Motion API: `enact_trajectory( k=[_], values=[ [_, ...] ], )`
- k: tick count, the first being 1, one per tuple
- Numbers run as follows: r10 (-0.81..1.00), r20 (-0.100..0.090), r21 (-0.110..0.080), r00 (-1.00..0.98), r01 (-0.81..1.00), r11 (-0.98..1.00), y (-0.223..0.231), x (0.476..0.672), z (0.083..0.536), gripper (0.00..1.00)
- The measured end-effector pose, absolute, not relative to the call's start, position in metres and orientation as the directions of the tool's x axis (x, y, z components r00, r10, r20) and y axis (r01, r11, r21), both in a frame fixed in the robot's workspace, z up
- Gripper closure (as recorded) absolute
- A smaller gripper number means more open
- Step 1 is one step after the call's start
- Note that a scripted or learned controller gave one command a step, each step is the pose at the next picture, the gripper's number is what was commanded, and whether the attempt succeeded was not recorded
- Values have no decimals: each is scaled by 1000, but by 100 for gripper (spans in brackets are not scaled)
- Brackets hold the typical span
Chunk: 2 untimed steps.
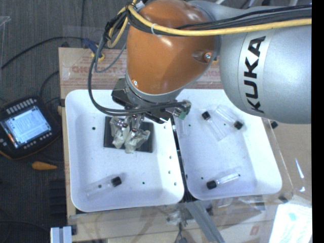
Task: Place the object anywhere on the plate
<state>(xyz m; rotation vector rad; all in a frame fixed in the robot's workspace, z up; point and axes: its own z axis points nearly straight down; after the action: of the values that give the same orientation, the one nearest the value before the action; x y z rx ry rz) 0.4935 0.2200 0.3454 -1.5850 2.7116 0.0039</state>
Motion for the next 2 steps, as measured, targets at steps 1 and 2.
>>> enact_trajectory(
  k=[1, 2],
  values=[
    [-998, -5, -1, 57, -998, -57, 195, 511, 434, 100],
    [-961, -4, 2, 276, -961, -276, 198, 484, 368, 100]
  ],
)
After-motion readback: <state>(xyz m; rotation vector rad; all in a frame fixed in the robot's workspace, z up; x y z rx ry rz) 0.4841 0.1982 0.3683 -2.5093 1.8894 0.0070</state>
